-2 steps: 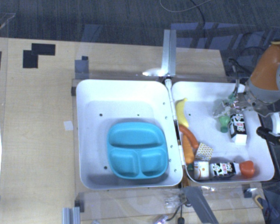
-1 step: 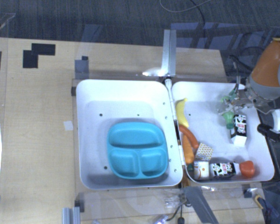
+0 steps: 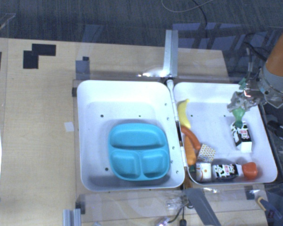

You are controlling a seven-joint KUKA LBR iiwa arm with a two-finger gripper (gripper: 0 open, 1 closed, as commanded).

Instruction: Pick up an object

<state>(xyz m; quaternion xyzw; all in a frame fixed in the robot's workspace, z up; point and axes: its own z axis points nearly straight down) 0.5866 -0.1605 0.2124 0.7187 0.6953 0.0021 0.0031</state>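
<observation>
My gripper (image 3: 239, 101) hangs over the far right part of the right bin (image 3: 212, 94), below the arm's orange band (image 3: 279, 55). A small green thing (image 3: 238, 113) lies right under the gripper's tip, and whether it is gripped is unclear. Just in front of it a small cow-patterned carton (image 3: 241, 136) lies on the bin floor. Along the left wall are a yellow banana (image 3: 183, 113) and an orange carrot (image 3: 192, 145). At the front edge lie a small can (image 3: 203, 171) and a cow-patterned bottle (image 3: 226, 170) with a red cap (image 3: 250, 170).
A blue divided plate (image 3: 138, 150) lies in the left bin (image 3: 99, 98). A checkered tan piece (image 3: 207, 151) sits beside the carrot. A metal post (image 3: 171, 53) stands behind the wall between the bins. Cables run across the dark floor at the back.
</observation>
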